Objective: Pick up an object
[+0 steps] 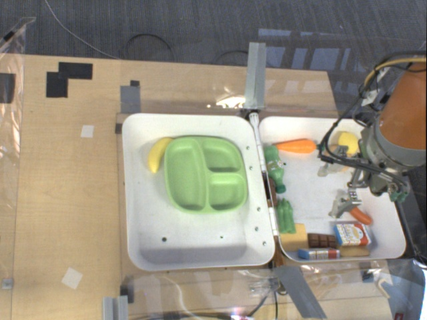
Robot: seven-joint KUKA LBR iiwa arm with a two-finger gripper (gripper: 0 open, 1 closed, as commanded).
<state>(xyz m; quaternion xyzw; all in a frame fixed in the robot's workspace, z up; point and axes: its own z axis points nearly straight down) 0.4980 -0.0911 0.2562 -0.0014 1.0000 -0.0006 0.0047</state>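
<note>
Camera view looks down on two white bins, and the action sits in the right bin (399,245), where the loose items are scattered for picking. The gripper (344,206) hangs low over the bin floor, its two fingers apart with nothing between them, poised just beside a small orange piece (361,215) that looks like the likeliest target. That piece lies touching or nearly touching the top edge of a little carton (351,233), which could crowd one finger as the jaws close.

Along the bin's left wall, green vegetable pieces (274,172) and another green bundle (285,215) line up out of the way, a carrot (295,147) lies near the top, and something yellow (347,141) peeks out beside the arm's wrist. Down at the front edge sit a chocolate bar (323,241) and a blue-and-red marker-like item (319,253), close together.

Over in the left bin (147,239), a green divided plate (203,174) rests in the middle with a banana (156,154) tucked against its left rim, well apart from the arm.

My read: the grasp is not yet made; the fingers need to straddle the orange piece squarely, or it may skid aside on the smooth floor.
</note>
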